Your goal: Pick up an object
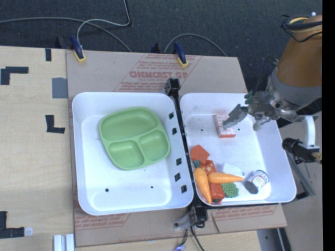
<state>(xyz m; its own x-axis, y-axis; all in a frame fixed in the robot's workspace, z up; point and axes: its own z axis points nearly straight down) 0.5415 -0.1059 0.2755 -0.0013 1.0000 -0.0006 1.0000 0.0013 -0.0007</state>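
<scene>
My gripper [244, 120] hangs over the back of the right bin [272, 140], its two dark fingers spread open with nothing between them. The left fingertip [230, 119] is over the right edge of a small pink and white box [223, 127] lying flat on the bin floor. At the bin's front lie two carrots [202, 185] [226, 178], an orange-red block [199, 152], a red piece [211, 167], a green leafy piece [231, 191] and a small can [258, 179] on its side.
The left bin [89, 192] holds a green divided plate [135, 137]. A black divider [180, 140] with clips runs between the bins. The arm's grey wrist and orange band [298, 61] stand over the right bin's far right corner.
</scene>
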